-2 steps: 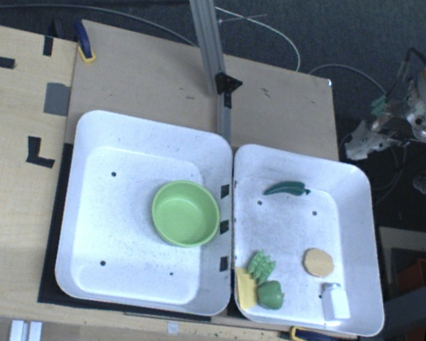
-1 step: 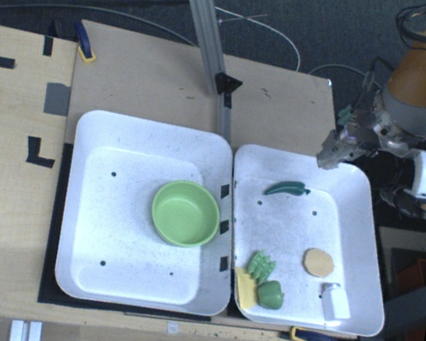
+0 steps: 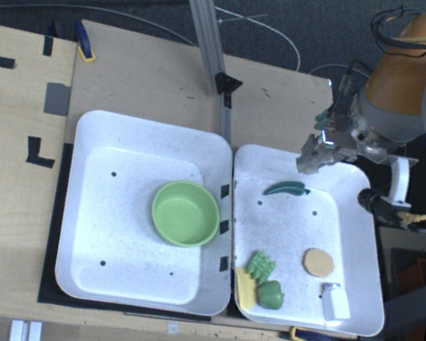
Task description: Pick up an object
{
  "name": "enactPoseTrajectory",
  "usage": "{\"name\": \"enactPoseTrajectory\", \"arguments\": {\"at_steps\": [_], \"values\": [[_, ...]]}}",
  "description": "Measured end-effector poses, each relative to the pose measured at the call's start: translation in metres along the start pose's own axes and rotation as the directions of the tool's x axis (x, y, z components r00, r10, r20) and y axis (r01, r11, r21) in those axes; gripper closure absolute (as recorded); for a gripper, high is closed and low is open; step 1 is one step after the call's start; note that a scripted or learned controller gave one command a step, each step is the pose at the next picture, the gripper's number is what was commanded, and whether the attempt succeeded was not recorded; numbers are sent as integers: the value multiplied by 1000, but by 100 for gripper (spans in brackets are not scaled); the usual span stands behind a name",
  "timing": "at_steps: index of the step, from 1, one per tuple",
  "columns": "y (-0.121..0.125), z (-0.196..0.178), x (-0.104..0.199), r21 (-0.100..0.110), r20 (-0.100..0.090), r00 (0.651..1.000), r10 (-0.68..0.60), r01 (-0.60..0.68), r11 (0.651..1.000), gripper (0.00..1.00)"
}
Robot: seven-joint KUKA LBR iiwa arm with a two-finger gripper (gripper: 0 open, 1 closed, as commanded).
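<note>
My gripper [image 3: 312, 163] hangs over the far edge of the right bin [image 3: 364, 231], a little above and to the right of a dark green pepper-like piece [image 3: 286, 188] lying on the bin floor. Nothing shows between the fingers. Further down the same bin lie a tan round disc [image 3: 318, 263], a small white block [image 3: 334, 300], a green ridged piece [image 3: 260, 265], a green lump [image 3: 270, 295] and a yellow piece [image 3: 244, 287] at the near left corner. A light green bowl [image 3: 185, 214] sits upright in the left bin [image 3: 97, 187].
A grey metal pole [image 3: 208, 31] slants across the bench behind the bins. Cables loop on the dark floor at the back. The wooden bench [image 3: 2, 171] extends to the left of the bins.
</note>
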State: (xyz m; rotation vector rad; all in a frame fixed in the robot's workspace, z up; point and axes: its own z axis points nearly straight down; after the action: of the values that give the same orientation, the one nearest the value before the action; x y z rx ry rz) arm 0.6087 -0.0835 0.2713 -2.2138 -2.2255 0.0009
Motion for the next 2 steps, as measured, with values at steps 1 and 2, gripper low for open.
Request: {"name": "enactPoseTrajectory", "arguments": {"at_steps": [1, 2], "values": [[-30, 14, 46, 3, 0, 1000, 0, 0, 1000, 100], [-55, 28, 100, 3, 0, 1000, -1, 1, 1000, 100]]}}
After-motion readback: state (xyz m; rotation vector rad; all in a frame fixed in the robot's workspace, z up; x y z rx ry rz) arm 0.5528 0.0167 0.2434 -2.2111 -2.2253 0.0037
